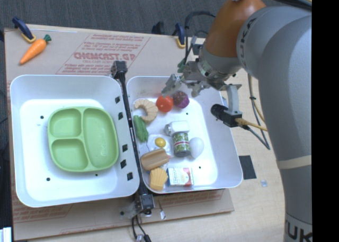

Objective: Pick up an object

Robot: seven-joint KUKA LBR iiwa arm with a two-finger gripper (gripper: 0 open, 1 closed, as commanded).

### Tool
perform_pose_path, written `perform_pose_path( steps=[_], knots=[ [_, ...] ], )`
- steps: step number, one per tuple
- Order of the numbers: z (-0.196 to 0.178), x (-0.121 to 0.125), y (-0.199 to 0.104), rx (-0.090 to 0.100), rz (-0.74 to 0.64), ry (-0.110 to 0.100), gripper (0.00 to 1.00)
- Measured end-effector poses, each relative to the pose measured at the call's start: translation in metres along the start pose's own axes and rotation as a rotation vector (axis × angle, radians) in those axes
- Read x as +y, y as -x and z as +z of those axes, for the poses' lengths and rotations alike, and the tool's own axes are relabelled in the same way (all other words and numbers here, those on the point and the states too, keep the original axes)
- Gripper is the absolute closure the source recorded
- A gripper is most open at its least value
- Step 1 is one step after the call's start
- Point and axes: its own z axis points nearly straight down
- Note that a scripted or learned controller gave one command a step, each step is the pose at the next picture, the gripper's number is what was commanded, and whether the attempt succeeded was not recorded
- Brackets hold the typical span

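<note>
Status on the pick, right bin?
Gripper above right bin's far edge, nothing seen held. Tomato and purple fruit just below it. Croissant crowds the tomato's left.

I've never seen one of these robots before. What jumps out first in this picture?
The big grey arm with its orange band fills the right side, its gripper poised over the far end of the right bin. That bin holds a jumble of toy food: a red tomato, a croissant, a white egg. In the left bin lies a pale green divided plate, and a toy carrot sits apart on the cardboard at far left.
</note>
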Motion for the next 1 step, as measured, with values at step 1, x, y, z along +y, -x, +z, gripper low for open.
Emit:
perform_pose_path(
  steps=[1],
  knots=[
    [-0.0103, 0.0004, -0.0008, 0.001, -0.004, -0.001, 1.00]
  ],
)
